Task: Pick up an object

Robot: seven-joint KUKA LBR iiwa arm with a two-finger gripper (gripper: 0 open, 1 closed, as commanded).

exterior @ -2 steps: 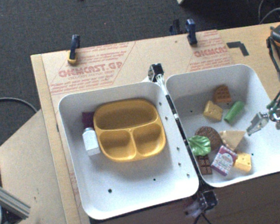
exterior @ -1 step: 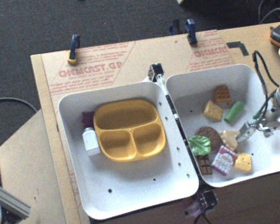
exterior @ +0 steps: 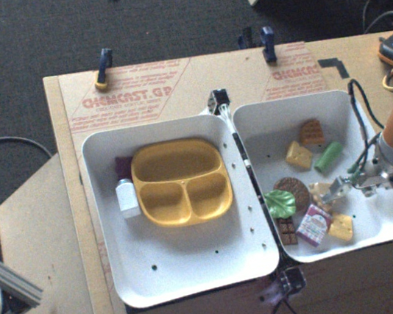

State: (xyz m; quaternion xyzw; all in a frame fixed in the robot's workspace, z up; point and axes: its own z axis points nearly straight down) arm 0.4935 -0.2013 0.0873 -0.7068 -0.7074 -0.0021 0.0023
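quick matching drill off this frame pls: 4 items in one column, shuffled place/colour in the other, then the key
Items:
1. divided yellow tray
2. small white bottle
3. green cylinder
4. gripper

Descriptions:
A. right bin, upper part, lying at a slant beside a yellow wedge
B. left bin, against the tray's left edge
C. over the right bin, low among the toy food near the round brown cookie
D. left bin, three compartments, nothing in them

Pairs: 1-D, 2-B, 3-A, 4-C
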